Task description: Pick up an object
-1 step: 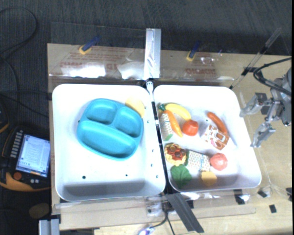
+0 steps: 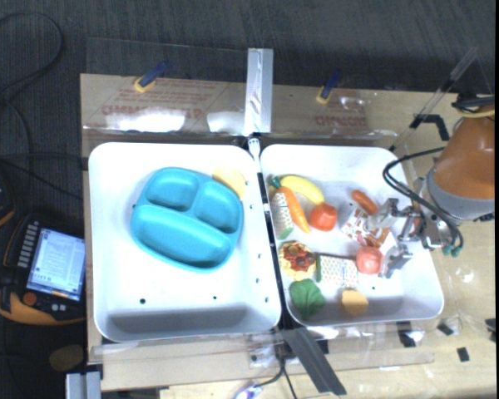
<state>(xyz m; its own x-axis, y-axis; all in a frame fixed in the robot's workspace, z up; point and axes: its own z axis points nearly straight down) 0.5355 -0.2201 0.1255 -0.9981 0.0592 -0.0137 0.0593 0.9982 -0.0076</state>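
Observation:
My gripper is low at the right side of the right bin, its jaws open and pointing left. A red-and-white packet lies just left of the fingertips, and a red ball sits by the lower finger. Nothing is gripped between the fingers. Further left lie a small red sausage, a tomato, a carrot and a banana. At the front are a pizza slice, a white block, a green pepper and an orange piece.
The left bin holds a blue divided plate with a yellow piece at its far right corner. A ridge separates the two bins. Black cable loops hang near the arm's wrist.

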